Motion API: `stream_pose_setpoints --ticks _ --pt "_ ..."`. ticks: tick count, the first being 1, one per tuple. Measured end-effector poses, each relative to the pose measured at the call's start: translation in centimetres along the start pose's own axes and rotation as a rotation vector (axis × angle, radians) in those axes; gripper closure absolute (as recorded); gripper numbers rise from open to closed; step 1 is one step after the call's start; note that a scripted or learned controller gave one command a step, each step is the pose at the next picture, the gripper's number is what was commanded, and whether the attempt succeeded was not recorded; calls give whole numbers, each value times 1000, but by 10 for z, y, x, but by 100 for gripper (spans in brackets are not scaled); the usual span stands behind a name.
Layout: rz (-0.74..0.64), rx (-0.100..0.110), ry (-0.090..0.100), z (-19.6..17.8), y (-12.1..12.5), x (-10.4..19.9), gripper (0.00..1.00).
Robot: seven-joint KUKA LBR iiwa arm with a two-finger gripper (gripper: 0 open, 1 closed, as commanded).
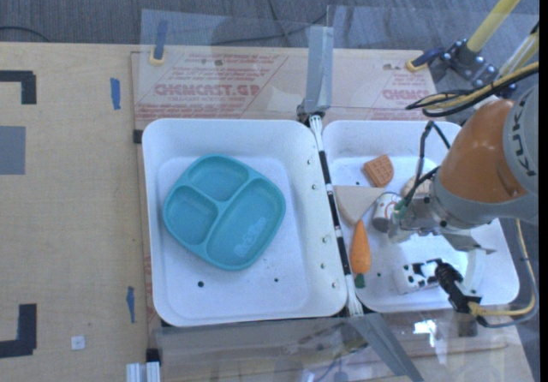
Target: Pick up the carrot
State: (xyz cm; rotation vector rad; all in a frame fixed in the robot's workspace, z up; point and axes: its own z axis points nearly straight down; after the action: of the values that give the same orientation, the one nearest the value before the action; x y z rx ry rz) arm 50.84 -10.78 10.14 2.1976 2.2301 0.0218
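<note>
The left bin (pixel 171 286) holds a teal plate (pixel 224 211). The right bin (pixel 505 286) holds a carrot (pixel 360 249) at 9 o'clock. The gripper (pixel 401 213) hangs nearby; I cannot tell its state.

Two white bins (pixel 171 145), one teal plate (pixel 224 211), one carrot (pixel 360 249), one cracker (pixel 378 170).

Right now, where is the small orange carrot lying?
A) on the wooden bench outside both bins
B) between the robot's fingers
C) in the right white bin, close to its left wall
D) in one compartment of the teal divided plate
C: the small orange carrot lies in the right white bin by its left wall, below a tan wedge-shaped piece.
</note>
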Motion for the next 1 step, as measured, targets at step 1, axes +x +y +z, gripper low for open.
stream_pose_setpoints --ticks 1 --pt "565 0 -2 10 -24 2 100"
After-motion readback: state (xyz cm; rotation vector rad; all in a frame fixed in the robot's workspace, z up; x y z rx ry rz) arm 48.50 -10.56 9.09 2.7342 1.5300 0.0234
